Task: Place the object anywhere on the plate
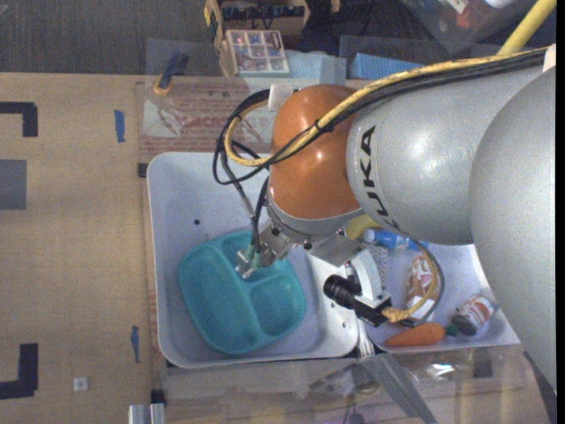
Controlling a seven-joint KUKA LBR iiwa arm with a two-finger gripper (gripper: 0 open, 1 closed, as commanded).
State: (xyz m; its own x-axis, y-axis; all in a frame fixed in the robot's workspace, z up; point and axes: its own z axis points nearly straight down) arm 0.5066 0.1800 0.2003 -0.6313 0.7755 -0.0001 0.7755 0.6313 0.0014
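The tool hovers over the teal plate; its grip state I cannot tell, and no object lies on the plate yet

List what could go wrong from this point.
1. The gripper sits right at the raised divider of the teal plate; pressing lower could tip or shove the plate.
2. The arm's loose cables hang near the bin and might snag.
3. The carrot lies at the neighbouring bin's edge, easy to knock.
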